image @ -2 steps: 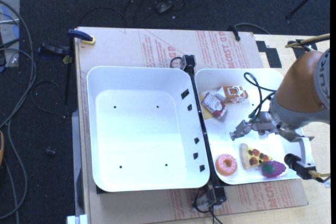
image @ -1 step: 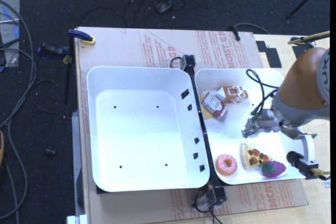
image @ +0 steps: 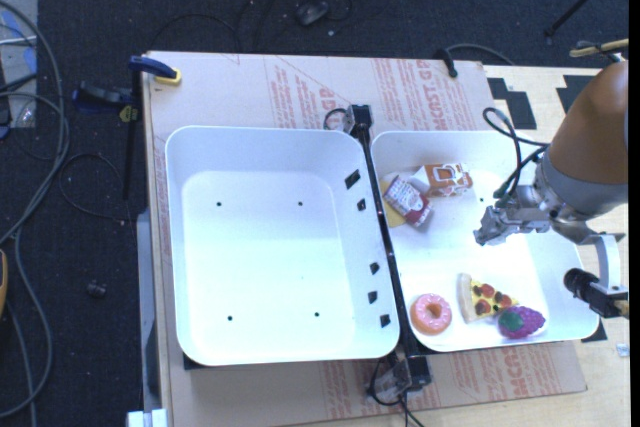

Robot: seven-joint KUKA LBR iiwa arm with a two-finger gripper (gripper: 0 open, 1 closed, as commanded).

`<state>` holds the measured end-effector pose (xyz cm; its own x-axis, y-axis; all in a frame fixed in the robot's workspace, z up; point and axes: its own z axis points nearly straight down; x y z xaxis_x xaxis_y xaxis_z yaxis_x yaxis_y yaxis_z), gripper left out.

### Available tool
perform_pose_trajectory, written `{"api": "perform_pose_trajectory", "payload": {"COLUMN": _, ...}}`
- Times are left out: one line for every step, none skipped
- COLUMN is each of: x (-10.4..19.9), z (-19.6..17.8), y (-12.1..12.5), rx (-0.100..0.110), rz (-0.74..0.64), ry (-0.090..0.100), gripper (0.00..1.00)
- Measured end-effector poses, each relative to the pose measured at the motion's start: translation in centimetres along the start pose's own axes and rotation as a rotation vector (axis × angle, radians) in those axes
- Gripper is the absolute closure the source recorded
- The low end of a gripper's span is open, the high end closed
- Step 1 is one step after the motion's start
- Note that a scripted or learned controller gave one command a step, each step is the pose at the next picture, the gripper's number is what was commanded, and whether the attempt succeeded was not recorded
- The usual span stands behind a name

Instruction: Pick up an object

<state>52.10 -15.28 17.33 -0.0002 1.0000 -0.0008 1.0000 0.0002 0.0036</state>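
The right bin [image: 560, 260] holds several toy foods. A red and white packet [image: 406, 200] and an orange carton [image: 447, 178] lie near its back left. A pink donut [image: 432, 313], a pizza slice [image: 485, 298] and a purple grape bunch [image: 521, 321] sit along its front edge. My gripper [image: 492, 230] hangs over the middle of the right bin, to the right of the packet and above the pizza slice. Nothing shows between its tips.
The left bin [image: 270, 245] sits beside the right one, with a black divider strip [image: 378, 225] between them. Both rest on a cardboard sheet [image: 300, 85]. Cables and a blue clamp [image: 155, 68] lie off the bench at the left and back.
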Motion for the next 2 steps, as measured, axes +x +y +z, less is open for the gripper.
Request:
{"api": "perform_pose_trajectory", "payload": {"x": -0.3, "z": -6.0, "y": -0.4, "rx": -0.001, "rz": 0.000, "ry": 0.000, "gripper": 1.00}}
{"api": "perform_pose_trajectory", "payload": {"x": -0.3, "z": -7.3, "y": -0.4, "rx": 0.003, "rz": 0.000, "ry": 0.001, "gripper": 1.00}}
